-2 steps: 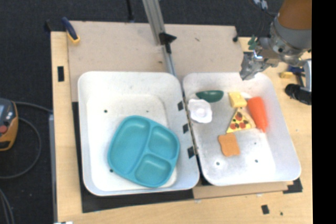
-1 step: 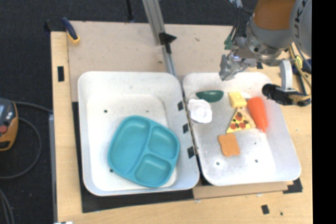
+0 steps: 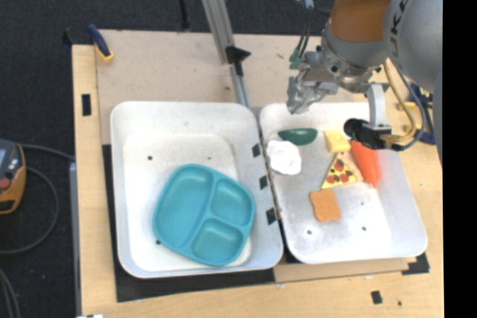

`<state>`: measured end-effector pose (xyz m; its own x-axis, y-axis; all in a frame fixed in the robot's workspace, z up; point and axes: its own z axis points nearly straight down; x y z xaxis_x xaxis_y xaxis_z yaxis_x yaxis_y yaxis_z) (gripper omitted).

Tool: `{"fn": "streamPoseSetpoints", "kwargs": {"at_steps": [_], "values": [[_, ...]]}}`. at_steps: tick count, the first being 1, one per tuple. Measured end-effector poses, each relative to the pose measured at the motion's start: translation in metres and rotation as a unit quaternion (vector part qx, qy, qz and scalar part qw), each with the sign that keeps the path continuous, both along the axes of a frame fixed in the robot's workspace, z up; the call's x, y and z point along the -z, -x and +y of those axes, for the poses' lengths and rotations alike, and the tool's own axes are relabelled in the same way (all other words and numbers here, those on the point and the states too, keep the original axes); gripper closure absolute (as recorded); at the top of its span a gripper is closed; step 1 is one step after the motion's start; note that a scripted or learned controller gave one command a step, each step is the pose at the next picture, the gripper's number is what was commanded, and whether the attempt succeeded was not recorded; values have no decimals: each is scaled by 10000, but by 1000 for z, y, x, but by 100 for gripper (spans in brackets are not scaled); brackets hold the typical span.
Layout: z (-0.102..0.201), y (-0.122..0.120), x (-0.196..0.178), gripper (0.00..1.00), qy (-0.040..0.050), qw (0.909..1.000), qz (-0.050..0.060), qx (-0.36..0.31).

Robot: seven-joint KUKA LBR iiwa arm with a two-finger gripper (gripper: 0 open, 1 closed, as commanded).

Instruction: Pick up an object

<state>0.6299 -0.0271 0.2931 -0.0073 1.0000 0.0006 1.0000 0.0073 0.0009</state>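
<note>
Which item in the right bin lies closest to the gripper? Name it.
The dark green piece at the bin's top edge, just below the gripper. The white lump, yellow block, pizza slice, carrot and orange square lie farther.

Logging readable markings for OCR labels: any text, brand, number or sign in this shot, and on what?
Dark lettering on the grey arm link, cut off by the frame edge: only a "K"-like stroke shows, not readable as a word.
Nothing legible on the white bins, teal divided plate, toy items or bench.
</note>
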Motion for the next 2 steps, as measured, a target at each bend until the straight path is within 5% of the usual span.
{"fn": "streamPoseSetpoints", "kwargs": {"at_steps": [2], "values": [[108,3,35,100,-1,10000,13,-3]]}}
